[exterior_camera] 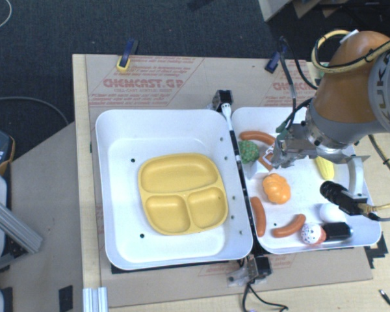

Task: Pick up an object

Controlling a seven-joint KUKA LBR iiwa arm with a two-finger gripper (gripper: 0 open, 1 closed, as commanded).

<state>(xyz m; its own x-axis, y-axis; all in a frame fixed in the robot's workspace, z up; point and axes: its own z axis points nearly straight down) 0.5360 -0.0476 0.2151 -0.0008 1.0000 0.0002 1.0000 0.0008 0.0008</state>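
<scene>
The right bin [299,244] holds several toy foods. A red sausage [257,136] lies at its back, with a green broccoli [249,151] just in front by the left wall. An orange pumpkin-like piece [276,188] sits mid-bin. Two more sausages [258,216] [289,226] lie near the front. My gripper [277,159] hangs low over the bin's back-left part, just right of the broccoli and above the orange piece, beside a small orange-red bit [268,162]. Nothing is visibly held.
A yellow corn piece [324,168], a white egg [328,211], a spotted ball [310,234] and a black object [336,231] lie on the right bin's right and front. The left bin [117,174] holds a yellow divided tray [182,192].
</scene>
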